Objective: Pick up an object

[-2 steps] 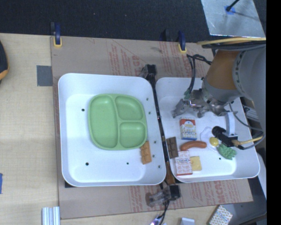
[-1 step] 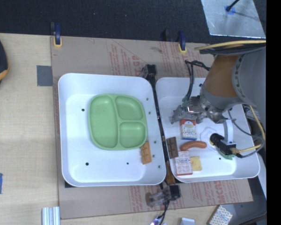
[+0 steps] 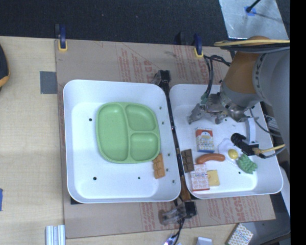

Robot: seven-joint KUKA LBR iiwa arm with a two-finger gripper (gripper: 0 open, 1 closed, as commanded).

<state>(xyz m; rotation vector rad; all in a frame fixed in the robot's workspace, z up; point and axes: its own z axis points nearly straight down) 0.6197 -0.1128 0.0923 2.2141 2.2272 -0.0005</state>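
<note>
Hovering claw [image 3: 208,112], state unclear, near right bin [image 3: 183,101] far edge, apart from toys.

- Two white bins sat side by side on the bench [image 3: 25,137]: the left bin [image 3: 81,182] and the right bin [image 3: 268,180].
- A green divided plate [image 3: 127,131] lay in the left bin, with a small brown waffle piece [image 3: 158,166] near its lower right corner.
- The arm [image 3: 255,75] reached in from the right, its hand [image 3: 210,111] low over the right bin's upper part.
- Below the hand lay a small carton [image 3: 205,140], a sausage [image 3: 210,158], a chocolate bar [image 3: 187,160], a cheese slice [image 3: 212,177], a lemon-yellow piece [image 3: 233,154] and a green leafy item [image 3: 247,164].
</note>
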